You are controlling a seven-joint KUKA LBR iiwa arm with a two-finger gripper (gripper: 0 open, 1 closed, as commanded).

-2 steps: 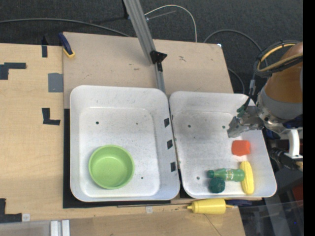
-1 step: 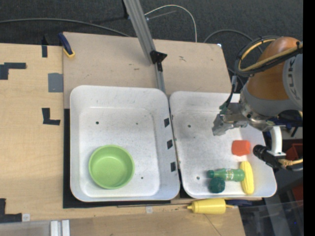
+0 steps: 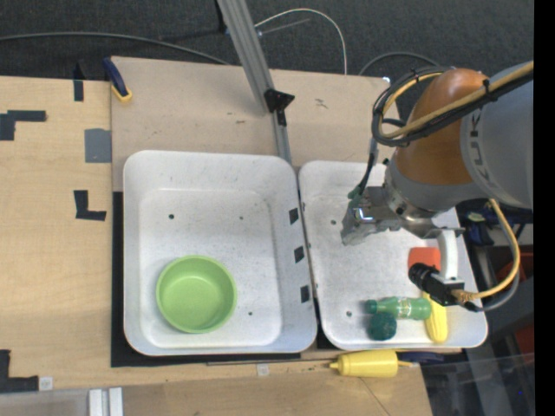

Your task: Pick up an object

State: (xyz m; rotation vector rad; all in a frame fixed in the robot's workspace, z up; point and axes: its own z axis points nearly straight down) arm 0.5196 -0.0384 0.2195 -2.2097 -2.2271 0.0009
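Fingers of the gripper (image 3: 357,230): opening cannot be told; nothing visible between them. Candidate objects, a green bottle (image 3: 396,308) and a bowl (image 3: 196,294), lie in their bins. Picking up remains undone.

The arm (image 3: 503,146) is bulky, its casing smooth grey, with a rounded glossy orange band (image 3: 442,128) above the wrist; yellow and black cables (image 3: 408,111) loop around it; the gripper (image 3: 357,224) is dull grey metal
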